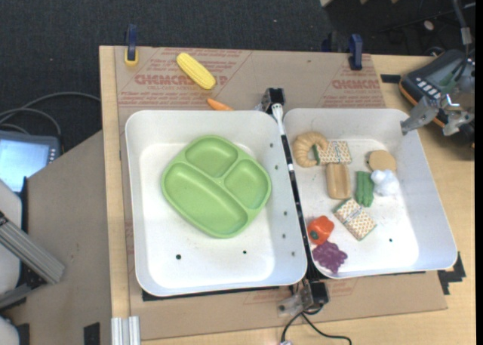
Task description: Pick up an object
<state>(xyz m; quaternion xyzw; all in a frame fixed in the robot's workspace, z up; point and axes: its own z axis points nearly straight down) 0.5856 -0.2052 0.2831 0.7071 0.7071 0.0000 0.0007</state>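
The toy food sits in the right bin (pixel 423 207), right of frame centre: a croissant (pixel 308 147), a tan block (pixel 337 181), a green piece (pixel 364 188), an orange pepper (pixel 320 228) and purple grapes (pixel 330 257). They look light, hard and smooth; I'd take the tan block across its narrow sides. The gripper (pixel 438 113) hangs at the upper right edge, partly cut off and blurred, so I cannot tell its state.

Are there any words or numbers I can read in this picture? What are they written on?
"CHEMCRAFT", in red letters on the brown board under the bins, on the left by the toy corn. The last letters sit behind the corn, so that ending is my guess.
"CHEMCR...", the same red print on the board's right side; the rest is too blurred.
The smaller red lines below both are too small to read.
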